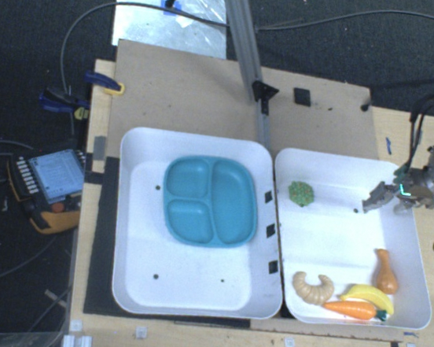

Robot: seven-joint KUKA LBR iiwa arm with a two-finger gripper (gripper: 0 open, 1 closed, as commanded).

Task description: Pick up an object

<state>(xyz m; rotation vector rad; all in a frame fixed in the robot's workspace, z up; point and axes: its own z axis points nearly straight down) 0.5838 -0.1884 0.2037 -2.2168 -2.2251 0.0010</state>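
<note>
Gripper low over the right bin near its far right rim, jaws seemingly apart and holding nothing, broccoli well left of it, croissant, carrot, banana and drumstick clustered at the near right corner, blue divided plate in the left bin

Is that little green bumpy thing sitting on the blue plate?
No, the small green bumpy broccoli piece lies in the right white bin, apart from the blue divided plate.

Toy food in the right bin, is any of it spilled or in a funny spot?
Nothing is spilled. The croissant, banana, carrot and drumstick huddle in the right bin's near corner, while the broccoli sits alone near its far left side. The blue plate lies flat in the left bin.
</note>
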